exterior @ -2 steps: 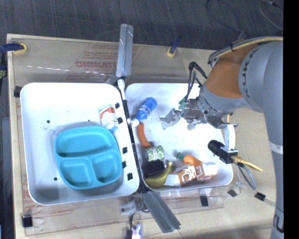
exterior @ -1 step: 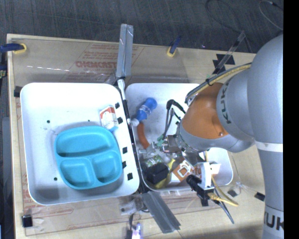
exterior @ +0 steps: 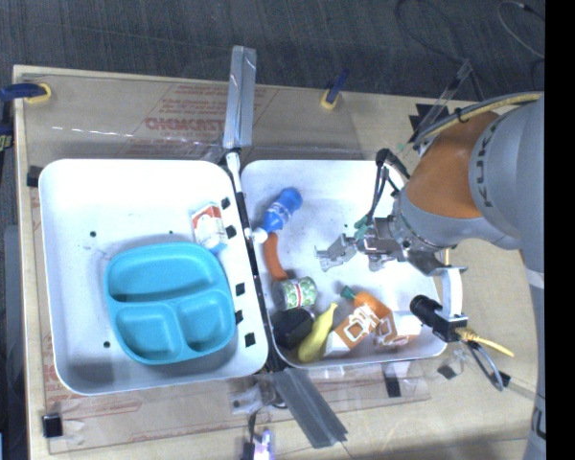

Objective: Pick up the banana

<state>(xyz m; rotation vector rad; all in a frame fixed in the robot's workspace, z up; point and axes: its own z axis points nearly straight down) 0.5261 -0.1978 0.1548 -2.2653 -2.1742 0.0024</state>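
A dark grey carpet [exterior: 125,17] is stretching around the pale wooden bench [exterior: 96,94], with cables lying on it at about one o'clock. The bench is carrying two white bins side by side; the left bin [exterior: 67,199] is holding a blue divided tray [exterior: 168,300] and a small red-and-white packet [exterior: 207,223] at the tray's one o'clock. The grey arm [exterior: 479,180] is reaching in from three o'clock over the right bin [exterior: 316,180]. Its gripper [exterior: 337,249] is hanging over bare bin floor with its fingers spread apart and nothing between them. The banana [exterior: 316,335] is lying at the gripper's six o'clock, near the bin's front wall, beside a green can [exterior: 297,292] and an orange-and-white box [exterior: 369,322]. A blue-capped bottle [exterior: 279,209] is lying at the gripper's ten o'clock.
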